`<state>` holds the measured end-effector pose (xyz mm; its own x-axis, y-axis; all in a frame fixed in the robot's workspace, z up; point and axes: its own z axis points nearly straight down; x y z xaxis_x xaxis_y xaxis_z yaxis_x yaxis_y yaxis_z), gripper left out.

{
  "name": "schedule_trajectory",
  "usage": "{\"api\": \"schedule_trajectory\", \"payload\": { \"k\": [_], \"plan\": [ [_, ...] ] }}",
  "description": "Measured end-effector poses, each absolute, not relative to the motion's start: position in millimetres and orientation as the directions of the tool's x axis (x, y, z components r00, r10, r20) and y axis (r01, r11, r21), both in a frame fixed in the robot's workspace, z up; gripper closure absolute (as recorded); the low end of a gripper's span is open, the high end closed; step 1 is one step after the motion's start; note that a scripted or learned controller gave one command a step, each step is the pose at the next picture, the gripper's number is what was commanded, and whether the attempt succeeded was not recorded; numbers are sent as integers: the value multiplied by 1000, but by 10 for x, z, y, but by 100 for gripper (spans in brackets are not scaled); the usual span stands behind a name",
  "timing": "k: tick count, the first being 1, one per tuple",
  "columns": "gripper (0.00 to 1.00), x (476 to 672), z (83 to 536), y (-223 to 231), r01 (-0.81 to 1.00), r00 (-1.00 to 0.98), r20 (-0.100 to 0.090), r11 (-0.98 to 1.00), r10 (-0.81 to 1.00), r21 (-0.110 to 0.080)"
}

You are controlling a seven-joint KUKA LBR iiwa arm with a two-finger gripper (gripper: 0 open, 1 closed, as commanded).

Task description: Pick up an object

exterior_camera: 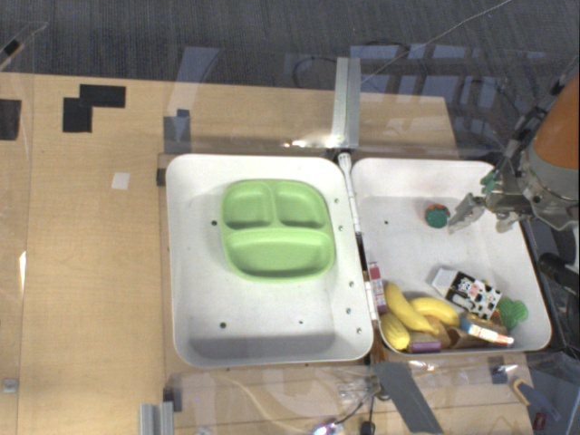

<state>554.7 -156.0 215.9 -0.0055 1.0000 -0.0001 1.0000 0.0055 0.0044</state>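
Observation:
My gripper hangs over the far right side of the right bin, fingers spread apart with nothing between them. A small green and orange object lies on the bin floor just left of the fingers. At the bin's near side sits a pile: two yellow bananas, a black and white patterned box, a green ball and a marker.
The left bin holds a light green divided tray. A metal divider runs between the bins. The wooden bench stretches to the left.

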Motion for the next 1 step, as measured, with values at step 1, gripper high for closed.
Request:
{"api": "schedule_trajectory", "payload": {
  "k": [1],
  "plan": [
    [0,6406,1584,-1823,995,-102,-1,102,995,5]
  ]
}}
